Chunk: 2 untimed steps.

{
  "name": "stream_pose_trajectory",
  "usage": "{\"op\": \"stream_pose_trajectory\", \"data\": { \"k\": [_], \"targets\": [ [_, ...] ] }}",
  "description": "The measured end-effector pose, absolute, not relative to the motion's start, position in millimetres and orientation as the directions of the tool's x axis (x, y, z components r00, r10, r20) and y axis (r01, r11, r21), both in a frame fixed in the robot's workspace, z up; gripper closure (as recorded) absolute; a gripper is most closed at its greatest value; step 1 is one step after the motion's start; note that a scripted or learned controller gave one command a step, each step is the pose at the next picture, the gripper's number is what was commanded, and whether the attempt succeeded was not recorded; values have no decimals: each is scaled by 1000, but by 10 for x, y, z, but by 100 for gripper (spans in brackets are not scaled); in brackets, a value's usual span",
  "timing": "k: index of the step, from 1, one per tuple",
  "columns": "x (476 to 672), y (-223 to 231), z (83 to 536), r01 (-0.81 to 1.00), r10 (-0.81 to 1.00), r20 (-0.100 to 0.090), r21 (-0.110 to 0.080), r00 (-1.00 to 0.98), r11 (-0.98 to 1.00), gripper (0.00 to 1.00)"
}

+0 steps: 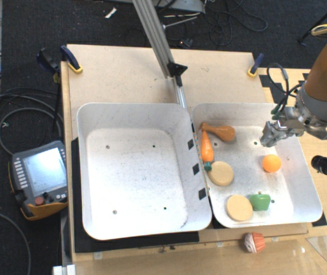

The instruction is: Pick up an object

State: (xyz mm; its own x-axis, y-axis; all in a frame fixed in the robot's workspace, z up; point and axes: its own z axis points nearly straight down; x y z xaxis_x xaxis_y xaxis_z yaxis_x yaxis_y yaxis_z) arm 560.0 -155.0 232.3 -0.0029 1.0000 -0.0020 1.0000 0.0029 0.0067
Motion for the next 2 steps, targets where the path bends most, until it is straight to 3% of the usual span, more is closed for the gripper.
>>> {"op": "stream_pose_trajectory", "data": {
  "k": [1,2],
  "targets": [
    [5614,-1551,2689,1000,1000,-2,6,-3,3,100],
    [5653,-1062,2557,1000,1000,1,0,-7,7,100]
  ]
}}
